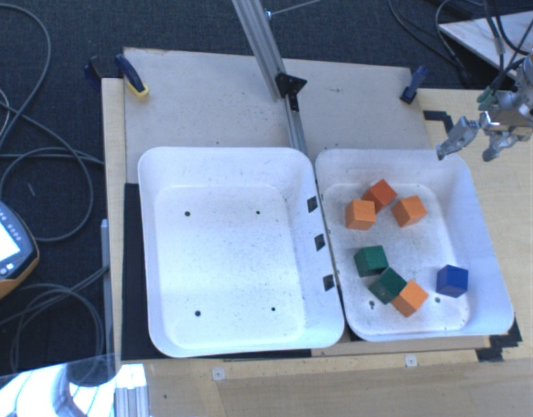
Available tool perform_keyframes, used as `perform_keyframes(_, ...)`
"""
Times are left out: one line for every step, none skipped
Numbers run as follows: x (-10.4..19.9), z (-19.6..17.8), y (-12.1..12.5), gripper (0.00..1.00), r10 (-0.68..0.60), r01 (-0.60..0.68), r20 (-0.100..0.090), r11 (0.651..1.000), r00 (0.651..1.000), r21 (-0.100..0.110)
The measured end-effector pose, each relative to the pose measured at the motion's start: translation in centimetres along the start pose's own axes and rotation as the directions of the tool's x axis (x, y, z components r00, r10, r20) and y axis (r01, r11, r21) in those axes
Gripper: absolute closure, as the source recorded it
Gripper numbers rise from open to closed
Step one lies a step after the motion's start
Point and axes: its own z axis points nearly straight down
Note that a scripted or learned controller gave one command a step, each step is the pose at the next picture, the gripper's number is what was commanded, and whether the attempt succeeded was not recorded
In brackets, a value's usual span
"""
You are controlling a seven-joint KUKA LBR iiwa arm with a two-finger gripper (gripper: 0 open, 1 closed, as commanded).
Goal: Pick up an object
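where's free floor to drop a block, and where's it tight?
Left bin: whole floor bare. Right bin: bare strip along its near-left wall. Tight: orange blocks at back, green blocks with blue block near front. Pincer open above back-right rim.

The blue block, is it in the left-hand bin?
No, the blue block lies in the right bin, near its right wall.

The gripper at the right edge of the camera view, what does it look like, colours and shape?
The gripper is small and metallic grey, with two slim, silvery jaws that spread apart like a fork. Its body above them is a blocky light-grey piece with a small teal-green spot on it. Thin dark cables run up from it toward the top right corner.
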Motion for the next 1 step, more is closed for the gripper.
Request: perform_keyframes(2.45,0.17,-0.97,0.00,0.000,0.000,-0.002,1.000,1.000,0.005)
